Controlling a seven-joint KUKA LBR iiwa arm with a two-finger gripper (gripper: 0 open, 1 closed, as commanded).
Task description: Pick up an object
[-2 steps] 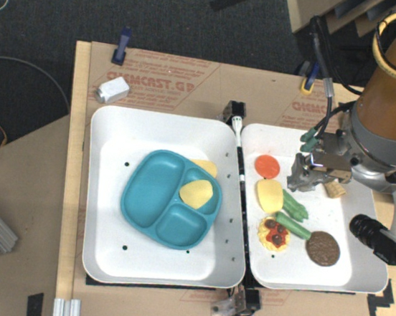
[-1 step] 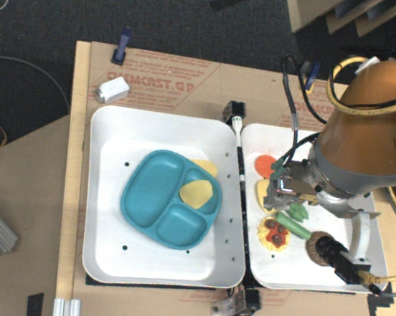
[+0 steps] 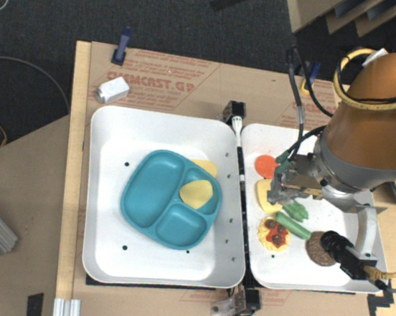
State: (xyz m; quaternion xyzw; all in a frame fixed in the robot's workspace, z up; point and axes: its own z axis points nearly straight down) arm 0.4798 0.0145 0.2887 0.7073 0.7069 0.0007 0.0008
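My gripper (image 3: 277,196) hangs low over the left part of the right bin (image 3: 298,277), the arm coming in from the right. Right under it lies a pale yellow piece (image 3: 263,193), partly covered by the gripper. An orange-red round thing (image 3: 264,164) sits just behind it. Green pieces (image 3: 293,219) lie in front of the gripper, beside a small yellow slice with red topping (image 3: 274,235). A brown disc (image 3: 318,252) rests toward the bin's front right. Nothing shows between the gripper's tips.
The left bin (image 3: 101,235) holds a teal divided plate (image 3: 156,199) with a yellow piece (image 3: 195,192) in one compartment and another yellow thing (image 3: 206,168) poking out behind it. A white block (image 3: 113,90) and a blue clip (image 3: 122,45) lie on the cardboard behind.
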